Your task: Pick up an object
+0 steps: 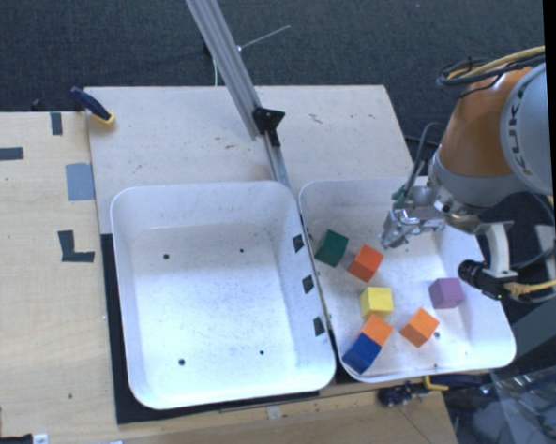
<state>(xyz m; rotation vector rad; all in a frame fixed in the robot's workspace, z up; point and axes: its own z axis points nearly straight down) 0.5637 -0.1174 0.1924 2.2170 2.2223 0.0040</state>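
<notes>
blocks lie scattered in the right bin (473, 345): a green block (332, 248) near its upper left, a red-orange block (366, 263) just beside it to the lower right, a yellow block (377, 300) below that, an orange block (377, 329) touching a blue block (362, 353) near the bin's lower left corner, a second orange block (420, 328) to their right, and a purple block (446, 292) toward the right side. the gripper (393, 237) hangs over the upper part of this bin, just up and right of the red-orange block, tilted down toward the left; whether it is apart or together cannot be told from this angle, and no block is seen in it. the grey arm with its orange band (479, 134) reaches in from the right. the left bin (128, 225) sits beside the right one on the desk (160, 130), their rims touching. a slanted metal rail (230, 60) crosses the desk above the bins. a small blue and yellow object (92, 106) lies near the desk's upper left corner.
</notes>
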